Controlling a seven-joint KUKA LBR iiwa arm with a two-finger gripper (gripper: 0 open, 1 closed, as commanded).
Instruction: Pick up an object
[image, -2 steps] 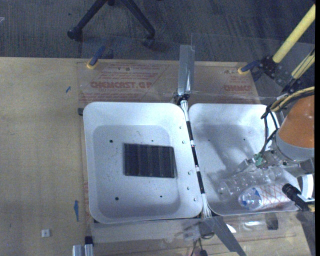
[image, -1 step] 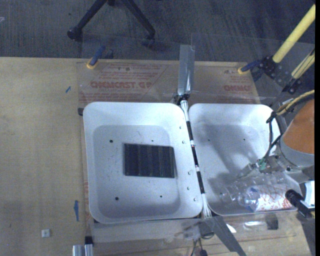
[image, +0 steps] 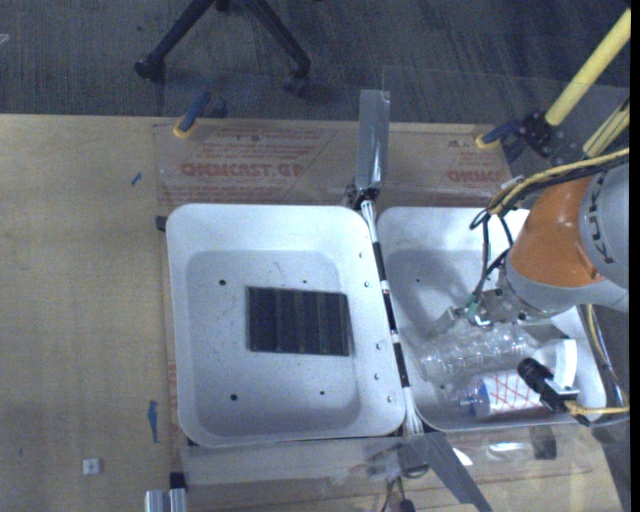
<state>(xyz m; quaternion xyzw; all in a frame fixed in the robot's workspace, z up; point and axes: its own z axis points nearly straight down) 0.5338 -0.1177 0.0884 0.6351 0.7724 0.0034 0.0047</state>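
Note:
A black ribbed rectangular slab (image: 299, 321) lies flat in the middle of the left bin (image: 200, 240). In the right bin (image: 420, 240), a clear crumpled plastic bottle (image: 473, 353) lies on its side near the front. It has a blue cap (image: 478, 405) and a red-and-white label (image: 510, 392). My gripper (image: 470, 314) is down inside the right bin, right at the bottle's upper edge. The wrist hides how it meets the bottle.
The two bins meet at a raised rim (image: 385, 300) with a cable along it. A metal bracket (image: 371, 140) stands behind the bins. Clamps (image: 192, 113) sit at the bench's back edge, and a chair base (image: 225, 40) is on the floor beyond.

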